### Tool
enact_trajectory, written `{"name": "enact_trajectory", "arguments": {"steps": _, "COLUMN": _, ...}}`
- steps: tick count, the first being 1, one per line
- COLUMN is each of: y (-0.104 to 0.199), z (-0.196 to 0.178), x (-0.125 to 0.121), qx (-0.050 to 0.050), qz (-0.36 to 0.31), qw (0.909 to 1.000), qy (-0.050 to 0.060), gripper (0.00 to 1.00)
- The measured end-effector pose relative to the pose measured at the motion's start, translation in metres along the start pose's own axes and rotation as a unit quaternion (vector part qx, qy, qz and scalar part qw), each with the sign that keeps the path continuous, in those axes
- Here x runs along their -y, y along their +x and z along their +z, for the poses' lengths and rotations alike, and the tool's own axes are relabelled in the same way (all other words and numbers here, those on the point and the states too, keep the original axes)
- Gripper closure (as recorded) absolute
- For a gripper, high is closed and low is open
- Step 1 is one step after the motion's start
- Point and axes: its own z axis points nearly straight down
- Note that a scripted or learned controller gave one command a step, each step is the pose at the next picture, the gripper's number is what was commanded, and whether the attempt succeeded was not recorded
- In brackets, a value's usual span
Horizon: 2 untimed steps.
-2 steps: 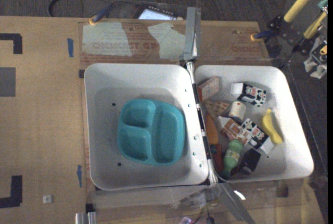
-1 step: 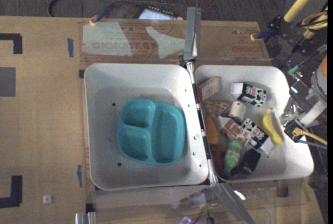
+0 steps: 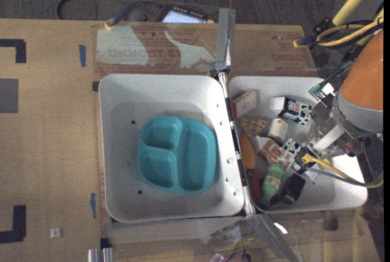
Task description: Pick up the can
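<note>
Can (image 3: pixel 278 130): pale cream cylinder in the right bin (image 3: pixel 344 192), in the upper-middle of the clutter, round end turned toward the camera. Nothing rests on top of it.

Around the can:
- 1 cow-print carton (image 3: pixel 296 111) just above and to its right, close or touching; cannot tell which.
- A second cow-print carton (image 3: pixel 285 149) just below it.
- Tan waffle-textured piece (image 3: pixel 256 125) beside it, on the side nearer the divider.
- Reddish-brown box (image 3: pixel 245 102) further up, against the bin's left wall.
- Orange elongated item (image 3: pixel 247 154) along that same wall, lower down.
- Green bottle (image 3: pixel 272 178) lying near the bin's lower edge, well below the can.

Gripper (image 3: pixel 309 157): over the right bin, to the right of and below the can, apart from it and nearer the second carton. Cannot tell whether it is apart or closed; the wrist hides it. Arm (image 3: pixel 365 81) enters from the right, orange band showing.

Left bin (image 3: pixel 122 102): 1 teal divided plate (image 3: pixel 177 154) with 3 compartments, lying flat near the middle.
</note>
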Motion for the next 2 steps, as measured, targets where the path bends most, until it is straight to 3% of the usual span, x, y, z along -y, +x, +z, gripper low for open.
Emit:
{"name": "enact_trajectory", "arguments": {"steps": 1, "y": 0.043, "z": -0.058, "x": 0.003, "qx": 0.0, "qz": -0.006, "qw": 1.0, "qy": -0.001, "gripper": 1.0}}
{"name": "enact_trajectory", "arguments": {"steps": 2, "y": 0.031, "z": 0.019, "x": 0.048, "qx": 0.001, "qz": 0.061, "qw": 0.9982, "qy": 0.0, "gripper": 1.0}}
